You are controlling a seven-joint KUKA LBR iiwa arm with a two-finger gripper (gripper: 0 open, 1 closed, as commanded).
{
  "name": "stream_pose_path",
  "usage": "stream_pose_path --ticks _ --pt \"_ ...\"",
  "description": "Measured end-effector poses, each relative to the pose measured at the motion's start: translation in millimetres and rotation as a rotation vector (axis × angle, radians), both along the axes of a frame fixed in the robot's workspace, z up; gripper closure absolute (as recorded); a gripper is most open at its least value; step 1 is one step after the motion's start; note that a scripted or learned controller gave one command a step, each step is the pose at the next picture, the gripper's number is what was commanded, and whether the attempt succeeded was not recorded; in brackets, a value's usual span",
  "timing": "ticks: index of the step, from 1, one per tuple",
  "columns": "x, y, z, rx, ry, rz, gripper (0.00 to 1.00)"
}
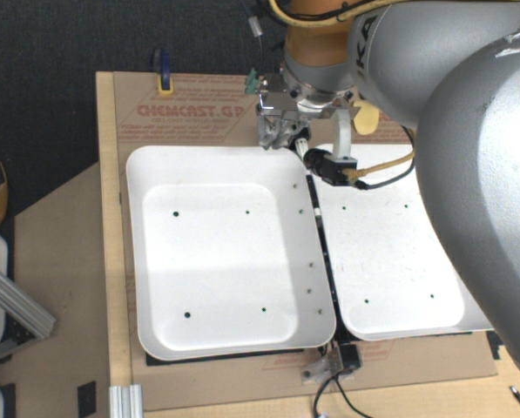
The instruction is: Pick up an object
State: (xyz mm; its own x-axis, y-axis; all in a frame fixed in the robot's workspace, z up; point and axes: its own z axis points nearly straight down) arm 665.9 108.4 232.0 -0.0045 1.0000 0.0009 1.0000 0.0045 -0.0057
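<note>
Camera view, from above at a slant.

- Pincer [275,136]: upper middle of the frame, hanging from the grey arm [451,85] below the orange band [329,7]. Its tip sits over the far rim of the left bin [142,233], at that bin's upper right corner, close to the seam between the two bins. Cannot tell whether it is released or clenched: the metal parts blur together. Nothing is seen gripped in it.
- Object to pick: a pale yellow lump [365,118], just right of the wrist in the upper middle of the frame, by the far rim of the right bin [390,320]. The arm hides most of it. Cannot tell whether it lies in the bin or behind it. It is near the pincer but apart from it.
- Bins: both white and shallow, side by side, rims touching along a dark seam down the middle. Small dark dots mark each floor.
- In the way: the arm's bulk covers the right bin's right part and the whole upper right of the frame.
- Table [199,116]: brown sheet with red print along the far strip. A blue and yellow clamp [162,70] is on its far edge, upper left, well apart from the pincer.
- Bottom middle: a small black plug [345,358] with a cable, just below the seam between the bins.
- Lower left: a metal rail [16,301], off the table.
</note>
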Motion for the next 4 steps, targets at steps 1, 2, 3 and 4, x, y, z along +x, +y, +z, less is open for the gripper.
stream_pose_path --ticks 1,2,3,4 --pt "-13 -73 40 -0.003 -0.009 -0.011 1.00" --pt "0 12 -13 0.000 -0.003 0.001 1.00" --pt "2 -26 69 -0.001 -0.015 -0.007 1.00" --pt "-7 -37 85 -0.001 -0.010 -0.005 1.00"
